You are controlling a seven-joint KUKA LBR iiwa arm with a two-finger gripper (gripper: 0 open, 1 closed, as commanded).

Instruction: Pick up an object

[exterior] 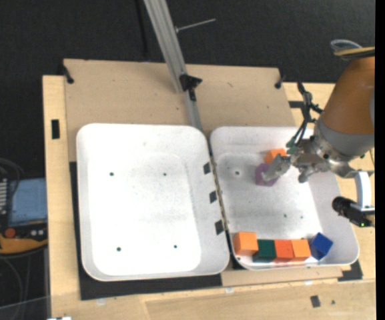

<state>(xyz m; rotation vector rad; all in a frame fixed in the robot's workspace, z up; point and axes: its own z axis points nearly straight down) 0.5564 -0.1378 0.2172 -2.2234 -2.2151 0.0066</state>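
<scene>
1. At the tip of the arm (pixel 349 105), the gripper (pixel 280 167) sits low in the right bin (pixel 332 245), over its upper middle; whether it is open or closed on anything cannot be told from this slanted view.
2. Touching or just under the gripper lies a purple object (pixel 265 176), and just above it an orange piece (pixel 274 155); neither is plainly between the jaws.
3. Well below the gripper, along the bin's near wall, stand an orange block (pixel 246 242), a green block (pixel 266 249), two more orange blocks (pixel 292 249) and a blue block (pixel 321 245).
4. Far to the gripper's left lies the left bin (pixel 85 179).
5. Judged from this, the reach is made, but a grasp is unconfirmed and the lift remains.
</scene>
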